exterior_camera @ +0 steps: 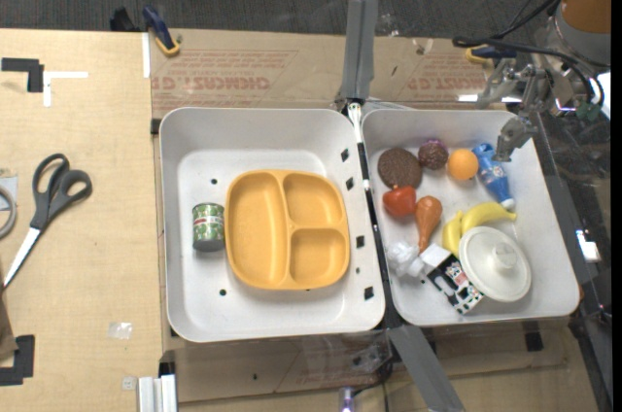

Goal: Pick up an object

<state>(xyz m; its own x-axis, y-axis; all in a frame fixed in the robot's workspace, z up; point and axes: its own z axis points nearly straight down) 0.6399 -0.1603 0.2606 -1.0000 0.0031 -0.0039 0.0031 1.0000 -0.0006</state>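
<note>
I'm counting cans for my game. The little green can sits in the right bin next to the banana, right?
Not quite. The camera view shows the little green can in the left bin, beside the yellow divided plate. The banana is in the right bin.

Both bins look like smooth white plastic with a soft sheen. The yellow tray is matt plastic. The small can has a dull metal rim and a green paper label. The lid is glossy white, perhaps ceramic or plastic. The banana, orange and tomato seem smooth toy plastic with a slight shine. The bench is pale, matt wood. Brown cardboard lies behind, rough and printed. The scissors have black plastic handles and bright metal blades. The gripper looks like bare grey metal.
</note>
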